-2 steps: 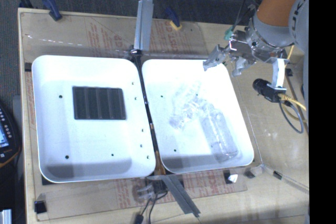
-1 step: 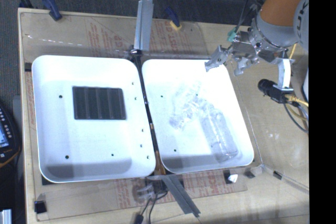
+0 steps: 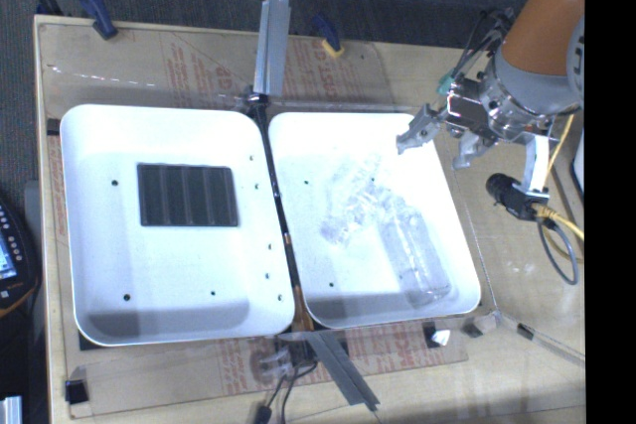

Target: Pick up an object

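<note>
Two clear plastic bottles (image 3: 388, 218) lie in the right bin (image 3: 298, 213), below-left of the gripper (image 3: 442, 139), whose fingers are spread and hold nothing. Best bet: descend squarely over the nearer bottle's body, straddling its width before pinching.

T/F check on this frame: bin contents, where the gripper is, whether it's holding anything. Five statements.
1. The dark ribbed panel lies in the left bin. True.
2. Clear plastic bottles lie in the right bin. True.
3. The gripper holds a bottle. False: its fingers are spread with nothing between them.
4. The gripper is over the left bin. False: it sits at the right bin's upper right corner.
5. Blue clamps grip the board's far edge. True.
</note>
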`<state>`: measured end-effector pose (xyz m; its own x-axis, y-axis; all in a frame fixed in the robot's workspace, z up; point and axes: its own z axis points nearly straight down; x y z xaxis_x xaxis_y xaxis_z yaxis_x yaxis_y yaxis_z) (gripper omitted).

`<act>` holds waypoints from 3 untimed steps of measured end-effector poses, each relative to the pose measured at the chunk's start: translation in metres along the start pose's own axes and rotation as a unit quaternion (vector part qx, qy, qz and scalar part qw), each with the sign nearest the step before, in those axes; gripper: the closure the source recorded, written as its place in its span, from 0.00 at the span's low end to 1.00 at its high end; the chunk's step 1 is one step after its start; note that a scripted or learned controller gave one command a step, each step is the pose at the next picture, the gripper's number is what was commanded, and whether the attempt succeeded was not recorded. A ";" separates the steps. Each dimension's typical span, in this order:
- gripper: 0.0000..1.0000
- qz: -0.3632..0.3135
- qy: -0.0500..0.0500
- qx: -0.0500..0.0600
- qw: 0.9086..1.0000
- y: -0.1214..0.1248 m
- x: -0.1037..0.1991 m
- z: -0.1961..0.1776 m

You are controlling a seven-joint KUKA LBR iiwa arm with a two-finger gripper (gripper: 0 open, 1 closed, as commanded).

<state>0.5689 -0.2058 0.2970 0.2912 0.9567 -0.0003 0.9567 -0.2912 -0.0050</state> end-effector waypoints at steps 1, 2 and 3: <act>0.00 -0.129 -0.001 -0.003 0.992 -0.052 -0.007 -0.056; 0.00 -0.048 0.000 -0.001 0.999 -0.086 -0.025 -0.037; 0.00 0.077 0.000 0.000 0.997 -0.111 0.053 -0.046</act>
<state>0.4779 -0.1232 0.3436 0.4340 0.9009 -0.0008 0.9009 -0.4340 -0.0043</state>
